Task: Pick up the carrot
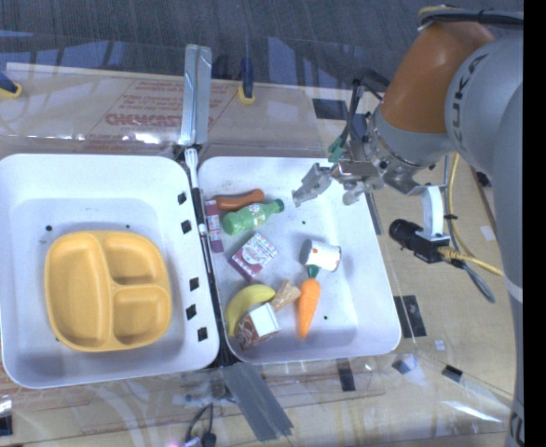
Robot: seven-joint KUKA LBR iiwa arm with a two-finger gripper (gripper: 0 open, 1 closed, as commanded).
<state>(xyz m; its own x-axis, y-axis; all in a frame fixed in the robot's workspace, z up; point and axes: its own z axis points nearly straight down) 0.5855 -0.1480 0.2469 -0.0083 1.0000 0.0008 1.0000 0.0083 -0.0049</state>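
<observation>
Carrot: while it lay near the front of the right-hand white bin (371,250), the small orange tapered toy carrot (307,307) pointed its tip toward the near rim and its pale green-and-white top toward the bin's middle.
Handling: it looked like light, stiff moulded plastic — probably smooth and a little slippery, not fragile, and apt to roll or skid if nudged from one side.
Where to hold: the thick upper half just below the top seemed the best place, with the fingers closing across the short width and not along the length.
Neighbours: a yellow plastic banana (246,303), a tan bread-like piece (286,294) and a small brown-and-white box (258,324) lay just beside the carrot's left; a grey-and-white stubby piece (318,253) sat just above its top.
Room: the carrot's right side faced bare bin floor — the freer side for a finger to come down.
Surface: the bin floor was smooth, white and shallow, with low sloped walls; it would give little grip to a sliding toy.
Gripper: the metal two-finger gripper (329,182) hung over the far right part of that bin, well apart from the carrot; its fingers stood spread, with nothing between them.
Other bin: a yellow divided tray (108,290) sat in the left white bin (12,250).
</observation>
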